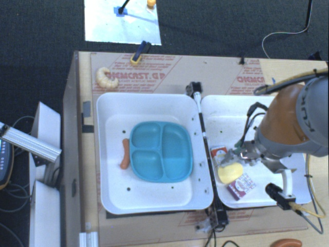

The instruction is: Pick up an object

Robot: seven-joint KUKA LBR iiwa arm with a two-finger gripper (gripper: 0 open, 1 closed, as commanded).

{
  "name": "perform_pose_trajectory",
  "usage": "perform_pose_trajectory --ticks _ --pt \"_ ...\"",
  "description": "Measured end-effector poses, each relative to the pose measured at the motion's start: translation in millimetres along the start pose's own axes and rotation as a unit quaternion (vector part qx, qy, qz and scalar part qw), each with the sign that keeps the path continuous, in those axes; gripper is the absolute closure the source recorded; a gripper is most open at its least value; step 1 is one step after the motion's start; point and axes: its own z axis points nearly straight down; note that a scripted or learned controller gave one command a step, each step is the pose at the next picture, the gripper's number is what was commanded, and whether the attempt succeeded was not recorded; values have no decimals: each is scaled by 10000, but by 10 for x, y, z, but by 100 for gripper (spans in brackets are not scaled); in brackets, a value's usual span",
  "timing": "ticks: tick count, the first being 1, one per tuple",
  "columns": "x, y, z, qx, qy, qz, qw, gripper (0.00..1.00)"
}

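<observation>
Right bin (226, 107) under arm. Gripper (241, 156) low over left part. Yellow lemon-like object (230, 172) just below-left of tip, red-white packet (219, 153) to left, maroon packet (240, 186) below. Best to centre on yellow object, descend straight, avoid packets. Jaw state impossible to tell; tip masked by wrist, cables.

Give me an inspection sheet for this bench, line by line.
Surface: cardboard-topped bench bearing left bin and right bin.
Job's things: yellow object, red-white packet and maroon packet in right bin; blue divided plate and orange sausage in left bin.
Clutter: pale curled toy and yellow-blue tool on the cardboard.
Grippers: pincer low by the yellow object.
Cables: white cable on the floor.
Surroundings: dark carpet, white sheet.
</observation>
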Motion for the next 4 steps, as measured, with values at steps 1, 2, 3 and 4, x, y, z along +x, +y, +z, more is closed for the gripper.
perform_pose_trajectory --ticks 1,2,3,4 --pt "-5 10 -109 -13 0 -3 10000 100" --pt "-300 112 55 0 -8 13 10000 100" --pt "-293 121 -48 -10 -4 5 10000 100" --pt "-291 128 -150 -18 -3 -1 10000 100"
